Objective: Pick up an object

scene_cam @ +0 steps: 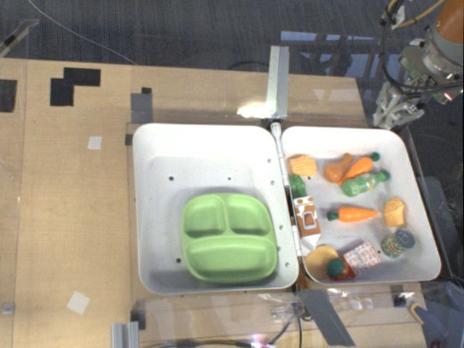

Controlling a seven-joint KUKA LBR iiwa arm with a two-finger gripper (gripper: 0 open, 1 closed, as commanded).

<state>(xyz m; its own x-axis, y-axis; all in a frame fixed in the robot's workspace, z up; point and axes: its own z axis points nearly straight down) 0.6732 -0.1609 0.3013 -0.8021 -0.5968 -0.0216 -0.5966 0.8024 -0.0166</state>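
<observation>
— How did the grey two-finger gripper [395,112] stand?

— It hung above the far right corner of the right-hand shallow white bin [417,194], outside its rim. Its pale fingers [386,112] pointed down and sat slightly parted, with nothing between them and touching nothing.

— And the things to pick?

— All lay in that bin. An orange plastic carrot with a green top [353,214] lay on its side near the bin's middle. A green toy bottle [364,183] lay just beyond it, beside two more orange carrot-shaped toys [349,168]. A yellow waffle-like block [302,166] sat by the bin's left wall, and a small tin can [396,243] stood near its right wall.

— What about the other bin?

— A light green divided plastic tray [229,236] rested flat in the left-hand white bin [156,194], which touched the right bin's left wall.
</observation>
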